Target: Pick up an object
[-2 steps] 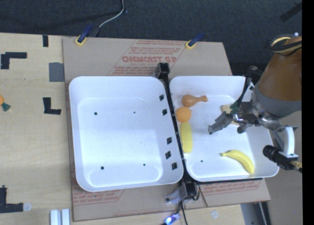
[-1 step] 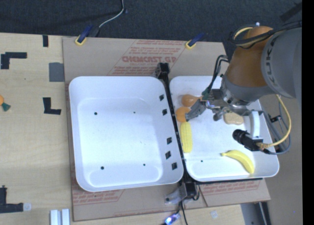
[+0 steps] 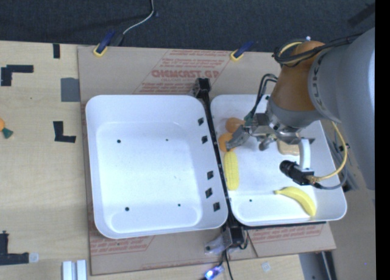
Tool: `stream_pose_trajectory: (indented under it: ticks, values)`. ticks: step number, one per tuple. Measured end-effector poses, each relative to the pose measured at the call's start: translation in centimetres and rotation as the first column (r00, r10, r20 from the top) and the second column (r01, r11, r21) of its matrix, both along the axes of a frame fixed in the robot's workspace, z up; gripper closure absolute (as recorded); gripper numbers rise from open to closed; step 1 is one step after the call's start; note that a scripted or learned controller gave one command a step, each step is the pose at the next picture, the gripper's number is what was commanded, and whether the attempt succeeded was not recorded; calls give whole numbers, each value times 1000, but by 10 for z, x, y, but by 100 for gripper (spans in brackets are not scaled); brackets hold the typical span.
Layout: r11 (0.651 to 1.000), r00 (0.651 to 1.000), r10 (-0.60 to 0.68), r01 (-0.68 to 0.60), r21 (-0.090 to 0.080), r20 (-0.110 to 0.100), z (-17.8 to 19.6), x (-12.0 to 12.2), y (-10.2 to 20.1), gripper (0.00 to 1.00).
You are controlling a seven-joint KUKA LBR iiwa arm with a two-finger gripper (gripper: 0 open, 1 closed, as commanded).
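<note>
My gripper (image 3: 251, 142) hangs over the right bin (image 3: 332, 211), near its back left part. Its two grey fingers are spread apart, with only white bin floor showing between them, so it is open. One fingertip (image 3: 235, 141) is close to a small orange object (image 3: 223, 145) by the bin's left wall. A second orange-tan piece (image 3: 233, 124) lies just behind it. An ear of yellow corn (image 3: 231, 170) lies along the left wall, in front of the gripper. A banana (image 3: 300, 199) rests near the front right corner. A tan block (image 3: 289, 148) is partly hidden under the wrist.
The left bin (image 3: 97, 120) stands beside the right one, with a black divider (image 3: 210, 150) between them. The arm's grey body and orange band (image 3: 295, 86) cover the right bin's back right. A black cable fitting (image 3: 294, 172) hangs from the wrist.
</note>
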State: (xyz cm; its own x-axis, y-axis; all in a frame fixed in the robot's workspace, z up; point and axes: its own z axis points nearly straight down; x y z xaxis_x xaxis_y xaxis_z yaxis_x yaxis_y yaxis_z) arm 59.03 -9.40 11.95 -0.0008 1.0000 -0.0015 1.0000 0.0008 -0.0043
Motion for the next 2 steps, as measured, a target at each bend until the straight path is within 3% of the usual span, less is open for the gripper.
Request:
stream_pose_trajectory:
  ticks: [1, 2]
  values:
    - [1000, 1000, 3, -3, 1, 6, -37, 57, 0, 0]
    - [1000, 1000, 1, -1, 1, 5, -35, 55, 0, 0]
